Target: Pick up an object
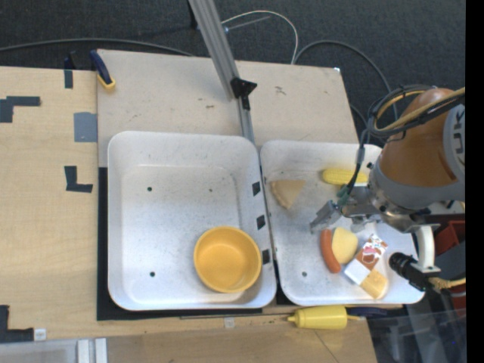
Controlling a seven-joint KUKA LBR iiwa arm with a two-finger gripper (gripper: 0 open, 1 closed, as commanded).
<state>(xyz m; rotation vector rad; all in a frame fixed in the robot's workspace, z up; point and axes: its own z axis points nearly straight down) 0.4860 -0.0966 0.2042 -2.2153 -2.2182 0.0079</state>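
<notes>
My gripper [327,216] hangs over the middle of the right bin [302,278], reaching in from the right under the orange-banded wrist. Its grey fingers sit just above and left of a yellow apple-like piece [345,242] that leans on a red-orange piece [330,254]. A tan wedge [286,193] lies to the gripper's upper left. A yellow corn cob [342,176] rests near the bin's far edge, partly behind the arm. A red-and-white packet [370,252], a white block [354,273] and a tan cube [375,284] cluster at the front right corner.
The left bin [136,172] holds a yellow bowl [226,259] near its front right corner. A yellow bottle [324,318] lies on the bench just in front of the right bin. A grey pole [219,40] slants down to the divider between the bins.
</notes>
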